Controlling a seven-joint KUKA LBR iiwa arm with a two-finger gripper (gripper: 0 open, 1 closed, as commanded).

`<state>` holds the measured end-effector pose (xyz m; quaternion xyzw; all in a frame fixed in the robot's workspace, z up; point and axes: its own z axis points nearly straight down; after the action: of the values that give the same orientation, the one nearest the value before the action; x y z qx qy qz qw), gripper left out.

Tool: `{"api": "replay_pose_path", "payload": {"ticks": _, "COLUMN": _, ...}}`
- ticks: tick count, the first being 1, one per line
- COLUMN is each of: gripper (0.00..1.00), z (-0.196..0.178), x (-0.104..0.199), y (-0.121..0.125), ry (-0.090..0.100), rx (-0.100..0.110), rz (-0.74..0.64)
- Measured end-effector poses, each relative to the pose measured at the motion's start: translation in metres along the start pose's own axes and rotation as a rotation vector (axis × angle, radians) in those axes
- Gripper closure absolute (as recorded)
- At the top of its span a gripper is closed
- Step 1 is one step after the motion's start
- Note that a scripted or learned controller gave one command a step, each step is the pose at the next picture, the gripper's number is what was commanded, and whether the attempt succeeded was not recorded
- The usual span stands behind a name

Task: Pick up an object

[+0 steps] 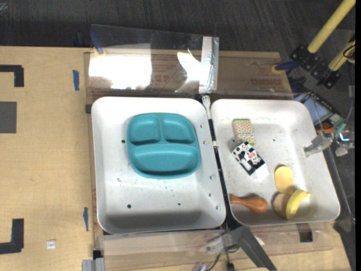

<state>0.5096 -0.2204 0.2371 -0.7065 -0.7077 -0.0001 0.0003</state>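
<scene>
The right bin [299,109] holds several small objects. A beige patterned piece [243,128] lies near its far left. Just below it is a black-and-white patterned box [248,156]. A yellow block [284,178] sits right of the middle. A yellow and brown toy [292,202] rests near the front rim. An orange-brown wooden piece [249,202] lies at the front left. A grey part that looks like my gripper [318,144] pokes in over the bin's right rim, apart from all the objects.
The left bin [107,202] holds a teal divided plate [163,144]. A clear plastic panel [152,66] stands behind the bins. Yellow bars and cables [333,21] clutter the far right.
</scene>
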Motion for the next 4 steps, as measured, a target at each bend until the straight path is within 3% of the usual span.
{"api": "replay_pose_path", "payload": {"ticks": 1, "gripper": 0.0, "z": 0.098, "x": 0.052, "y": 0.053, "ry": 0.004, "rx": 0.009, "rz": -0.072}}
{"api": "replay_pose_path", "payload": {"ticks": 2, "gripper": 0.0, "z": 0.117, "x": 0.119, "y": 0.078, "ry": -0.004, "rx": -0.012, "rz": -0.308}}
{"api": "replay_pose_path", "payload": {"ticks": 3, "gripper": 0.0, "z": 0.051, "x": 0.188, "y": 0.064, "ry": -0.002, "rx": -0.007, "rz": -0.647}}
{"api": "replay_pose_path", "payload": {"ticks": 4, "gripper": 0.0, "z": 0.1, "x": 0.121, "y": 0.093, "ry": -0.002, "rx": 0.0, "rz": -0.506}}
